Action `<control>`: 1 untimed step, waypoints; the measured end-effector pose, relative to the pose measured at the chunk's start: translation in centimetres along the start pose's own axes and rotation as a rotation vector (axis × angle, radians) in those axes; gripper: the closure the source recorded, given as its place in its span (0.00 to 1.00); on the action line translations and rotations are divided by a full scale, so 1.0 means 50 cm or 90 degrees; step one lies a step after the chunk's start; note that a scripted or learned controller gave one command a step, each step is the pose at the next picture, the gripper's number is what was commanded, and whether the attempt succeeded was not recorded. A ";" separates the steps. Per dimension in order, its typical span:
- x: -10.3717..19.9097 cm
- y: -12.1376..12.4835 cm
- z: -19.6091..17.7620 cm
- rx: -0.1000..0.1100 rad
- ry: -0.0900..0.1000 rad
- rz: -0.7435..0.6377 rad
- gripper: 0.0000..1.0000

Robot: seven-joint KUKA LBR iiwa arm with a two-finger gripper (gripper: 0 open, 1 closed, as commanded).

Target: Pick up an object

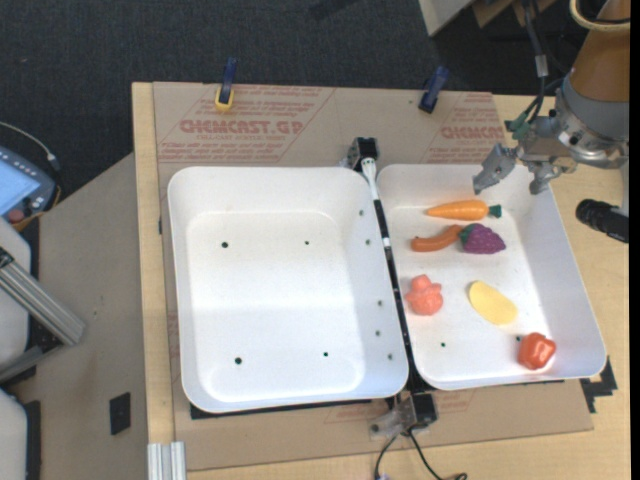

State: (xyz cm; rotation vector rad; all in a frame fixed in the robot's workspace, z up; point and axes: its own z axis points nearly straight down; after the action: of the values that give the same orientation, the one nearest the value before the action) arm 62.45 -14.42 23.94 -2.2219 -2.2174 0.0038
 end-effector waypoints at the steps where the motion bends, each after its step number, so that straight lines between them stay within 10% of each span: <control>1: 0.043 0.045 0.106 0.001 0.001 -0.003 0.00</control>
State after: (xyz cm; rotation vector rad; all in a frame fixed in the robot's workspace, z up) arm 64.68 -12.28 18.63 -2.2160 -2.2209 0.0035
